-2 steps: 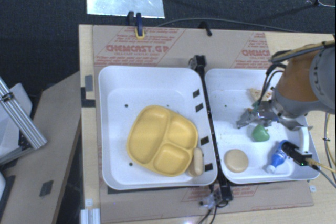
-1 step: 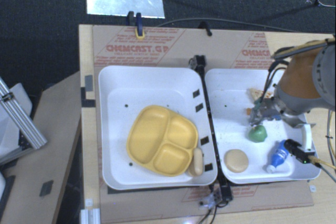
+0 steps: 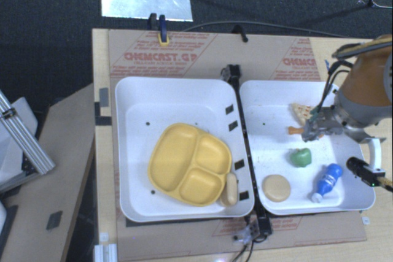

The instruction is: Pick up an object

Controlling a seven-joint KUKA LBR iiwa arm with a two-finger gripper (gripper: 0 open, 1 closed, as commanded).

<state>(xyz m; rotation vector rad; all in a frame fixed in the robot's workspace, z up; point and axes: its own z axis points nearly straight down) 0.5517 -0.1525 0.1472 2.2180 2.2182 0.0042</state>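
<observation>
Just below the gripper [image 3: 312,131] lies a green object [image 3: 301,157], apart from it; grip state unclear.

Looked like a robot lab. Had a flat bench [image 3: 202,49] with brown board on top, two white bins [image 3: 132,101] clipped side by side, loose black cables [image 3: 276,24], a metal frame [image 3: 24,138] and dark carpet [image 3: 49,21].

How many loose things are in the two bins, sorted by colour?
Yellow: 1, the divided plate
Tan: 3, the bread roll, round cookie, cracker
Green: 1, the green lump
Blue: 1, the bottle
Orange: 1, the orange stick
Total: 7
</observation>
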